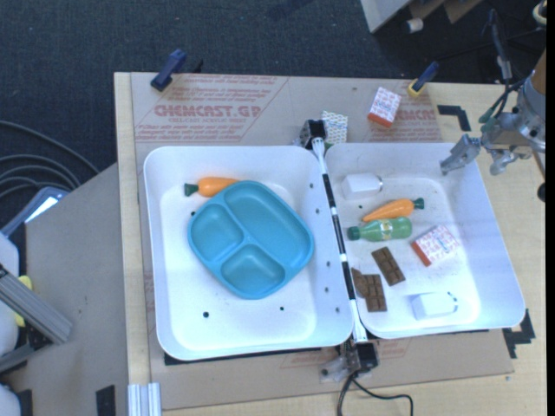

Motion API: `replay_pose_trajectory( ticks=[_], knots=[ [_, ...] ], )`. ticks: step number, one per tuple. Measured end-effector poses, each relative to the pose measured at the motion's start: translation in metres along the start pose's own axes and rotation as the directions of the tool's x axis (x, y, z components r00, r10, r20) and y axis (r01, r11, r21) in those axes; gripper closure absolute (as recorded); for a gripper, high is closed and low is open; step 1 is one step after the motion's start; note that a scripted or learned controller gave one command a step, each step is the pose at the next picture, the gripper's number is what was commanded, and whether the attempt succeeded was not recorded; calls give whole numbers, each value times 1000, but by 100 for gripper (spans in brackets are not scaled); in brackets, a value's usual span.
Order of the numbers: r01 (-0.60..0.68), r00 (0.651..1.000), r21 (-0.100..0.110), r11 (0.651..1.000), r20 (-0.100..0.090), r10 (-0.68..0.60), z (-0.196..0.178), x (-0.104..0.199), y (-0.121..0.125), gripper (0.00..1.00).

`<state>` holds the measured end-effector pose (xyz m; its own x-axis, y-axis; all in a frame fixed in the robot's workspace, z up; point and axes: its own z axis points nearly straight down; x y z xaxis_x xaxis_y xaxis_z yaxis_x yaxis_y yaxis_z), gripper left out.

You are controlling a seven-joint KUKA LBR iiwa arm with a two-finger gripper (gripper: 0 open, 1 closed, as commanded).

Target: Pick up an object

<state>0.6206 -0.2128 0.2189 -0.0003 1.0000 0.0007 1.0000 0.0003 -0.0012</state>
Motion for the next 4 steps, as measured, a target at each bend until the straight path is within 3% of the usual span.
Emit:
replay_pose_trajectory(
  ticks=[1, 2, 3, 4],
  knots=[
    [1, 1000, 1, 1000, -1, -1, 89, 59, -67, 0],
    [1, 1000, -10, 1000, 2, -1, 131, 112, -73, 0],
    [-1, 1000, 2, 1000, -1, 1, 135, 107, -103, 0],
    [-1, 1000, 1, 1000, -1, 1, 125, 108, -103, 100]
  ],
)
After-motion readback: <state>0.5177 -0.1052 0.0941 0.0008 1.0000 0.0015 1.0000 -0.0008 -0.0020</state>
